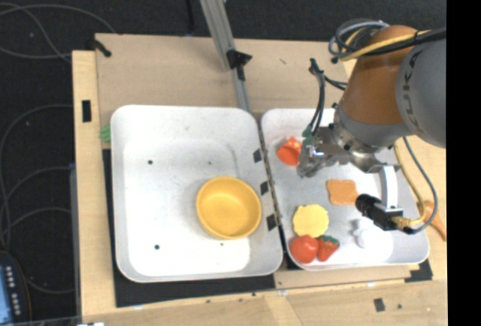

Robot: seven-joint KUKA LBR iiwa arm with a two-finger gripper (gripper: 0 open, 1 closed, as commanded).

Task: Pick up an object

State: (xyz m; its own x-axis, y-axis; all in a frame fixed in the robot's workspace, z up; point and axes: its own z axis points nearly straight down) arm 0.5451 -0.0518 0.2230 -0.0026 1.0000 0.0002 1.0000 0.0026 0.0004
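Surface (165, 69): we see tan board, its right edge cut off.
Arm (379, 92): it hides the right bin's (376, 253) upper right part.
Left bin (150, 167): holds a yellow bowl (228, 207), lower centre.
Gripper (312, 155): centre right, beside an orange-red object (288, 152); we cannot tell its state.
Other objects: orange square (342, 191), yellow piece (310, 220), red toys (312, 248).
Writing: we read none.

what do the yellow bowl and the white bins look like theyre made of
Yellow bowl: probably plastic, going by its even, saturated colour and soft sheen, with a smooth rounded rim. White bins: likely moulded plastic too, matte to slightly glossy, with rounded corners and a few dark specks. Neither can be confirmed by look alone.
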